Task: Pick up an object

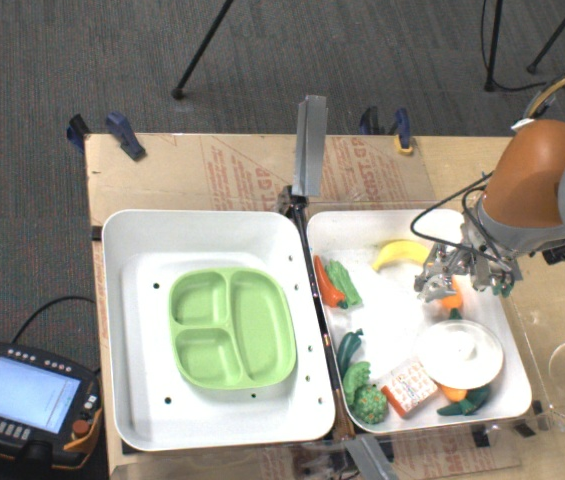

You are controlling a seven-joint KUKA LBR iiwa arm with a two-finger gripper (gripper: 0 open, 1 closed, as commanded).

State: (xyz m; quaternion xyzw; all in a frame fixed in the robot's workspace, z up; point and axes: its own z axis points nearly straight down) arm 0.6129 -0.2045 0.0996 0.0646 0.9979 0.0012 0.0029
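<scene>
Reaching cleanly matters most here: left to right, the left bin (122, 268) carries a green divided plate (232, 328), while the right bin (362, 230) crowds a carrot (326, 283), broccoli (369, 403), banana (402, 254) and white bowl (459, 353), so the pincer (452, 280), low beside an orange item (451, 303), should settle on one isolated thing. How far its jaws stand apart cannot be told, nor any hold. Beyond lie a bare plywood table (192, 173), grey carpet, tripod legs.

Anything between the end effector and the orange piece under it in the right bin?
Nothing visible. The end effector sits right over the orange piece; the banana and white plate lie beside.
</scene>
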